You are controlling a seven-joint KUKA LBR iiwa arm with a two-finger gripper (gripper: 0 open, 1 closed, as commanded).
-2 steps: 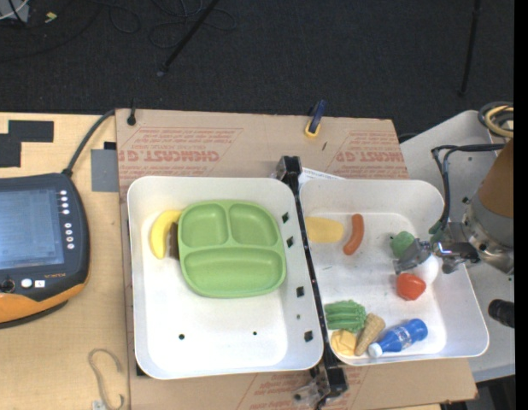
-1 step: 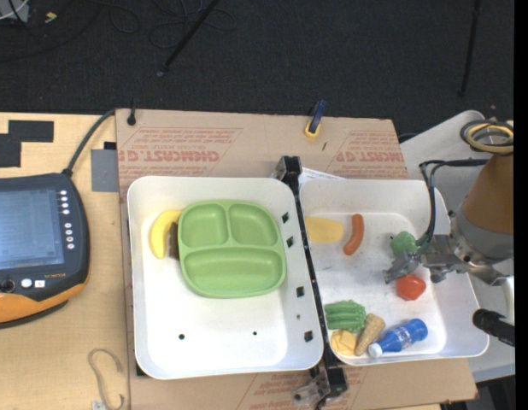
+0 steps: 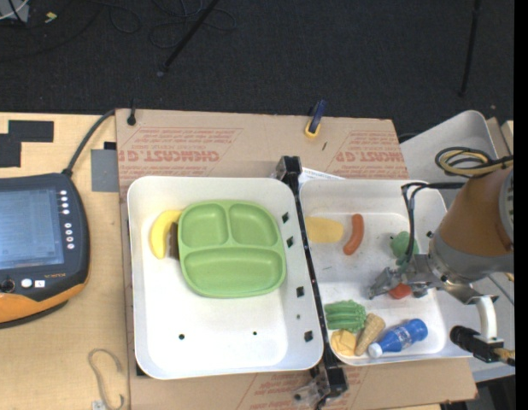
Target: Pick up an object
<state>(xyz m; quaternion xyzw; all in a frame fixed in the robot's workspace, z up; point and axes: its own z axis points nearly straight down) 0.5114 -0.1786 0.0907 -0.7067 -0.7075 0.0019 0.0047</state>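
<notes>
We see the end effector [image 3: 390,284] low in the right bin [image 3: 379,202], fingers spread and holding nothing, just beside a small red object [image 3: 400,292] and near the blue bottle [image 3: 401,335].

The cardboard sheet [image 3: 247,148] under the two bins carries red print, and it stands upside down from here. One word appears twice, and it looks like "CHEMCAST". The smaller lines under it are too small to read. The screen of the handheld control pad [image 3: 29,237] cannot be read.
</notes>
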